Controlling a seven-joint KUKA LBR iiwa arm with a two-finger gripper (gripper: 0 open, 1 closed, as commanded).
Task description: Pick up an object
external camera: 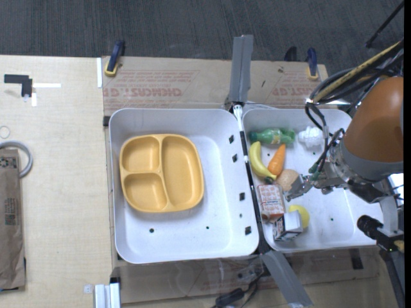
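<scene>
The right bin (pixel 334 233) holds several small items. A green bottle (pixel 273 135) lies at the back, with a banana (pixel 257 161) and a carrot (pixel 277 159) just in front of it. A beige round piece (pixel 288 179) sits mid-bin. Towards the front are a red-and-white carton (pixel 271 201), a yellow piece (pixel 301 215) and a small grey box (pixel 288 228). My gripper (pixel 307 183) hangs low over the middle of this bin, its tip right beside the beige piece. I see nothing held in it.
The left bin (pixel 186 239) holds a yellow divided plate (pixel 162 172). A white crumpled item (pixel 311 136) lies at the back of the right bin. The grey divider (pixel 247 191) between the bins runs close to the carton. Cables (pixel 321 111) trail over the right bin's back corner.
</scene>
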